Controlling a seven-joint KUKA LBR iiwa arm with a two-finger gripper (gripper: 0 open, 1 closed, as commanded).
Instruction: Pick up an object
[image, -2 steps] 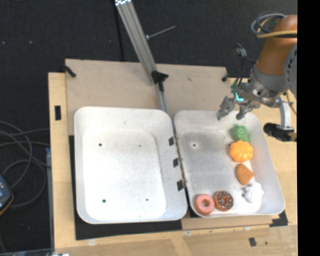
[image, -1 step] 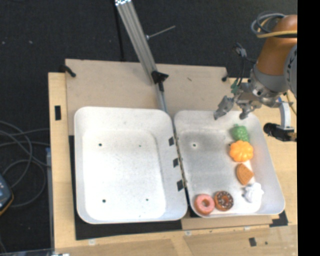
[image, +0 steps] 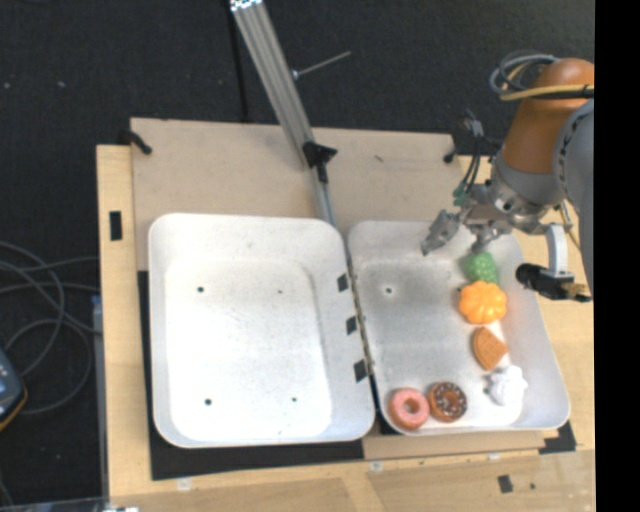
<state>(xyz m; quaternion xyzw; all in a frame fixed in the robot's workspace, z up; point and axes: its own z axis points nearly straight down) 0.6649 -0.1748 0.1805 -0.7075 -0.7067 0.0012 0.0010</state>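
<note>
Approach step, nothing grasped yet. End effector (image: 460, 232) hangs over the right bin's (image: 400, 330) far edge, just beside the green object (image: 482, 266); whether it is wide or narrow cannot be told, wrist blocks it. Next: descend and line up on green object. Its shape is unclear.

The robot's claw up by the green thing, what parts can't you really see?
- Gripper: camera view, too small and blurred to tell its fingers apart.
- Green object: its top edge lies under the gripper.
- White object: blends into the right bin; shape unclear.
</note>
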